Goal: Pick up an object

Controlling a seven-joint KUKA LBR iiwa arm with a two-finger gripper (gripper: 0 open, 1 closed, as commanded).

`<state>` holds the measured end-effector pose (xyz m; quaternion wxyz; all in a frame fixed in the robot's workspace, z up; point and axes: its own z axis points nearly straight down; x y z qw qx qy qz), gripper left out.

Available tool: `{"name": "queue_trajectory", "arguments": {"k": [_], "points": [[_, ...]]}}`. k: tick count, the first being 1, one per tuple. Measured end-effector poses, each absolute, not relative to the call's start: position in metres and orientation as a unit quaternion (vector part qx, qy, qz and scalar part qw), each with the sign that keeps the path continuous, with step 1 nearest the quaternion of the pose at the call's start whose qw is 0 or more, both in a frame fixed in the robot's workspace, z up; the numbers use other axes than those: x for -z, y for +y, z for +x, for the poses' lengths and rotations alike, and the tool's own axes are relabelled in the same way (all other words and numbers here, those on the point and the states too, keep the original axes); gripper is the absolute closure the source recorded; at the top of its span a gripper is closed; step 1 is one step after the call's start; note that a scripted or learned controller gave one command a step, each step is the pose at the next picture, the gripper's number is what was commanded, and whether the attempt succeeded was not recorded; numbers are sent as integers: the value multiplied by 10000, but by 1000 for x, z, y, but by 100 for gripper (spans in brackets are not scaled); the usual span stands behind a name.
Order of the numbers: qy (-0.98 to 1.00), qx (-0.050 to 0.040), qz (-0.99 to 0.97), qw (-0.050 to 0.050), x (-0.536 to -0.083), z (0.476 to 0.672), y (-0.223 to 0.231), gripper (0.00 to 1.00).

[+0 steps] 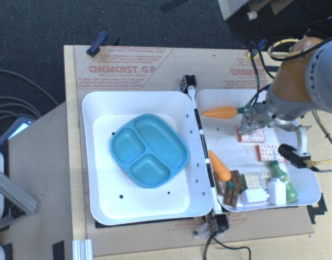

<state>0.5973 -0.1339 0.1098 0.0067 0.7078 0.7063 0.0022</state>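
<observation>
My gripper hangs low in the right bin, near its back. It is directly over a red and white packet that lies on the bin floor. An orange carrot lies just to the gripper's left, its green end close to it. A second carrot rests against the bin's left wall. I see nothing lifted off the floor.
Another red packet, a green bottle, a white block, a patterned box and a brown chocolate bar crowd the right bin's front. The left bin holds a blue divided plate.
</observation>
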Motion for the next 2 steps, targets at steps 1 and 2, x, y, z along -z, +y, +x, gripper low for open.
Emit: {"name": "queue_trajectory", "arguments": {"k": [1, 2], "points": [[7064, -22, 7078, 66, -110, 597, -134, 0], [7067, 5, 7075, -6, -84, 562, -173, 0]]}}
